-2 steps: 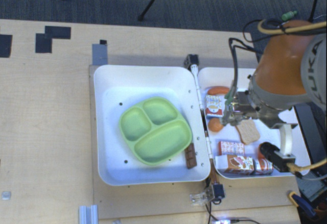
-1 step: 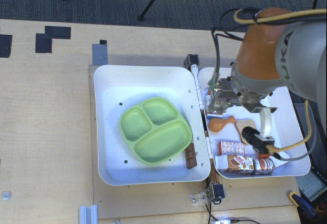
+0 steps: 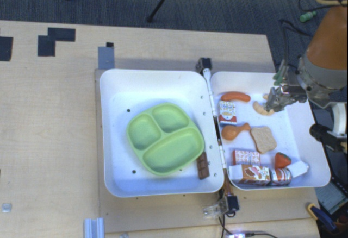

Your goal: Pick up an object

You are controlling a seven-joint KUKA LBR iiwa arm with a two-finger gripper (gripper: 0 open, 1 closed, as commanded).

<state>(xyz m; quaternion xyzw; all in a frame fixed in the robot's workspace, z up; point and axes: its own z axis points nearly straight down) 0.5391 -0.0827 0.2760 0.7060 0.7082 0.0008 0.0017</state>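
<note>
while pincer (image 3: pixel 273 100) grip unclear: one green plate (image 3: pixel 166 137), two bins (image 3: pixel 117 177), one bread slice (image 3: pixel 263 138).

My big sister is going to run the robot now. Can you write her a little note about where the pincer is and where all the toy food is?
Pincer: over the top of the right bin, just above a small tan piece; I can't tell if it grips anything.
Right bin: sausage, carton, drumstick, bread slice, more packets along the bottom.
Left bin: green divided plate, brown bar.
Done: nothing visibly lifted. Left: pick up one object.
</note>
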